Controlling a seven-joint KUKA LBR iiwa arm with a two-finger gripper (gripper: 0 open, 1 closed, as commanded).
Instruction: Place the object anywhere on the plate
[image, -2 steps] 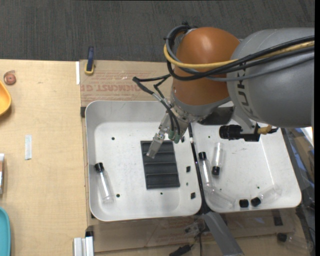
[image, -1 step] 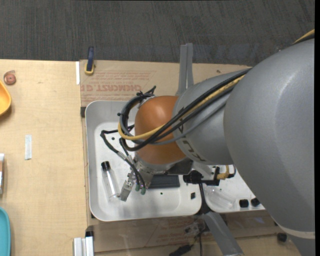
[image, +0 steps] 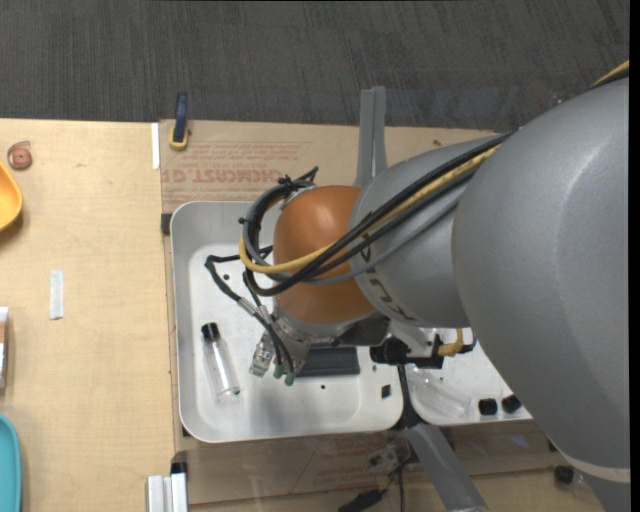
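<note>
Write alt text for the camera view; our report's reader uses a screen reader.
A grey robot arm with an orange band reaches over the left white bin, its gripper low beside a clear tube lying on the bin floor.

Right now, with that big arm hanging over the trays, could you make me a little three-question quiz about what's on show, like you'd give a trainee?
1. True or false: the clear tube with a black cap lies inside the left white bin.
2. What colour is the band above the arm's wrist? A) blue B) orange C) green
3. Fill in: from the camera's view, the tube lies to the ____ of the gripper.

Key: 1 true. 2 B. 3 left.
</note>
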